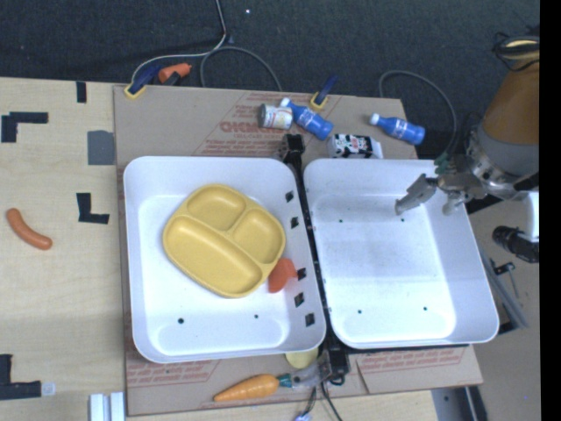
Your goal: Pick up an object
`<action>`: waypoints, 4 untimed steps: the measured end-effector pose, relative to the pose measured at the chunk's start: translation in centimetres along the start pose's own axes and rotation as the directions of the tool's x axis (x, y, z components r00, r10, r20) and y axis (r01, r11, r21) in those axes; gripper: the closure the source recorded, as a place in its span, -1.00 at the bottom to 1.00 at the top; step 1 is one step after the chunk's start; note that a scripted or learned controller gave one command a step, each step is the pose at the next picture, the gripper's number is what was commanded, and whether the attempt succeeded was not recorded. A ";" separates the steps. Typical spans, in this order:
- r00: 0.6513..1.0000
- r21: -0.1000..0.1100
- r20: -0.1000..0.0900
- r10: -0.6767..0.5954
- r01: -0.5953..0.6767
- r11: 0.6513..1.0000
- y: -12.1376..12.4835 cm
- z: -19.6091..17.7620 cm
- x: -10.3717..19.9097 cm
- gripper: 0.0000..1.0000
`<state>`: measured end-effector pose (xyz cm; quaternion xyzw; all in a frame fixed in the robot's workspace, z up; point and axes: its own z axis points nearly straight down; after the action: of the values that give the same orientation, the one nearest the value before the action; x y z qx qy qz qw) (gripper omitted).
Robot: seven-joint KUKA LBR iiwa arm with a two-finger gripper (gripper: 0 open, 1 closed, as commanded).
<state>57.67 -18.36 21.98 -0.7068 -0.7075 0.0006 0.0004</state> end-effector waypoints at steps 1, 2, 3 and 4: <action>1.000 0.009 -0.005 -0.004 0.004 1.000 -2.3 11.2 7.1 -1.00; 1.000 -0.003 0.000 -0.001 0.001 1.000 4.5 13.5 8.5 -1.00; 1.000 0.003 0.003 -0.003 0.003 1.000 9.3 13.4 8.9 -1.00; 1.000 -0.005 0.002 0.000 0.000 1.000 6.6 13.3 8.9 -1.00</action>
<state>64.29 -9.44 8.62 -0.7068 -0.7074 -0.0003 -0.0022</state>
